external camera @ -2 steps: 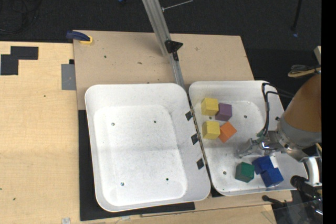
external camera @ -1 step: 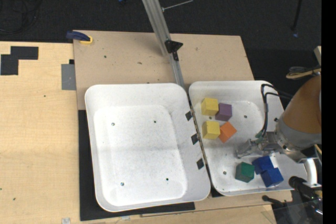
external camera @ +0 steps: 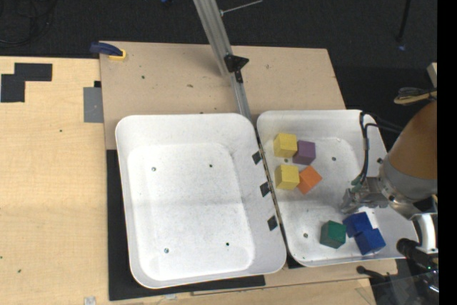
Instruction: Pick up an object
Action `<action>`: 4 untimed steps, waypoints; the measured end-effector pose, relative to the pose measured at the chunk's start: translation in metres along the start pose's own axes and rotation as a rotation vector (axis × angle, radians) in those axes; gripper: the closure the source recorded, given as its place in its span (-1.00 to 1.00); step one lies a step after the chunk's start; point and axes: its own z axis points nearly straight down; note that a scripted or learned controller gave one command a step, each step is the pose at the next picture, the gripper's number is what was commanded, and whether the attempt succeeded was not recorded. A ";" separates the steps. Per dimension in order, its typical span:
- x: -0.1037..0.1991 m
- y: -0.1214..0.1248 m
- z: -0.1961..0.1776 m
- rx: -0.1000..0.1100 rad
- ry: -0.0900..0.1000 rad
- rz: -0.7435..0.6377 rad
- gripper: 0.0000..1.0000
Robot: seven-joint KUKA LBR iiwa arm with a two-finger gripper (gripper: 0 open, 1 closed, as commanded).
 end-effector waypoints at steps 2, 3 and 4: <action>-0.005 0.008 -0.125 -0.005 0.000 -0.016 1.00; -0.006 0.009 -0.177 -0.004 0.000 -0.017 1.00; 0.036 0.013 -0.171 0.002 0.004 -0.019 1.00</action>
